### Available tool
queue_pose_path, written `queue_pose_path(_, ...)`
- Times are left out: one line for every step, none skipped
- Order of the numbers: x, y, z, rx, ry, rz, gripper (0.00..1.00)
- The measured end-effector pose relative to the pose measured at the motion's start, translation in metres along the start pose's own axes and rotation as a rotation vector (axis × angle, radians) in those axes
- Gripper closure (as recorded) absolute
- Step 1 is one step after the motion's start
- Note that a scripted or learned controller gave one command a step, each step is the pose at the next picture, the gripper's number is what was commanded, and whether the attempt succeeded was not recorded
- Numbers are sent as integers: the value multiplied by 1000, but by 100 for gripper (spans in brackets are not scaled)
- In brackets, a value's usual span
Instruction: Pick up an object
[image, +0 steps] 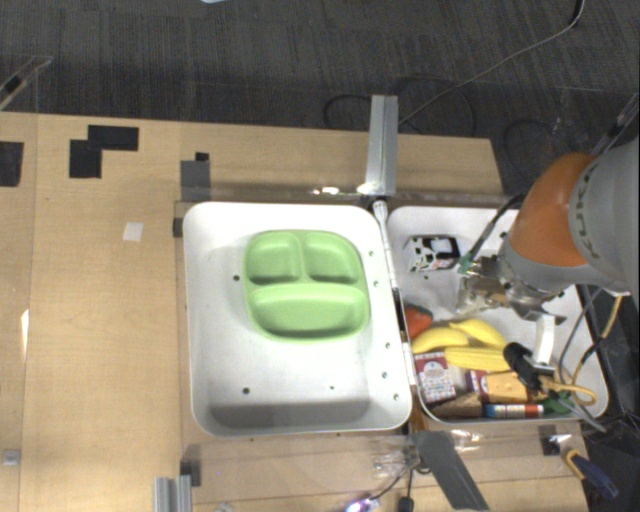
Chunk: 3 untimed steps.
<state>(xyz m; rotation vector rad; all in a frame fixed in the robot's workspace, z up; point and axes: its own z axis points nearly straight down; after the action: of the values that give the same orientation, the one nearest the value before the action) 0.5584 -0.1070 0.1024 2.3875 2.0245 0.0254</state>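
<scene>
There, green tray in left bin.

Nothing legible here: the small red-and-white packet in the right bin carries print, but it's far too blurred to read.
</scene>
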Motion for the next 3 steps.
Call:
queue_pose_path(0, 0, 0, 0, 0, 0, 0)
queue_pose_path(0, 0, 0, 0, 0, 0, 0)
queue_pose_path(-35, -61, 10, -2, -5, -73, 0)
